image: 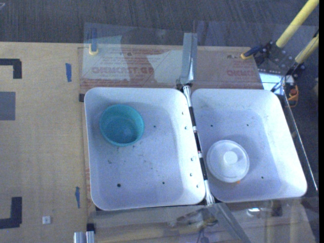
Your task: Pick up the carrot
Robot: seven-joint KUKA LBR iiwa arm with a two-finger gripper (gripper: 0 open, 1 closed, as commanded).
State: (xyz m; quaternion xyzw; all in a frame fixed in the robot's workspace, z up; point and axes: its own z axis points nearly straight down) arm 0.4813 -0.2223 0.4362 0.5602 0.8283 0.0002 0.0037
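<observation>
At the near edge of the bench [40, 151], black corner marks [15, 211] sat on the tan surface, and a strip of blue tape [77, 196] lay just beside the left bin [152, 186].

The two white bins stood side by side, touching along a row of small fasteners. In the right bin [273, 135], towards its near left corner, rested a round white dish [229, 160], seemingly turned upside down. A thin orange sliver [234, 181] peeped from under its near rim. This was possibly the carrot, though too little of it showed to be sure.

The left bin held a teal bowl [121, 125], upright, in its far left part and well apart from the dish. Dark specks dotted the floors of both bins.

Behind the bins lay a brown cardboard sheet [126, 70] with red lettering. A grey metal post [189, 59] rose there above the seam between the bins, and a small yellow clip [92, 49] stood at the far left. At the far right, yellow rods [298, 19] slanted above a black clamp [276, 54], over dark carpet [152, 4].
</observation>
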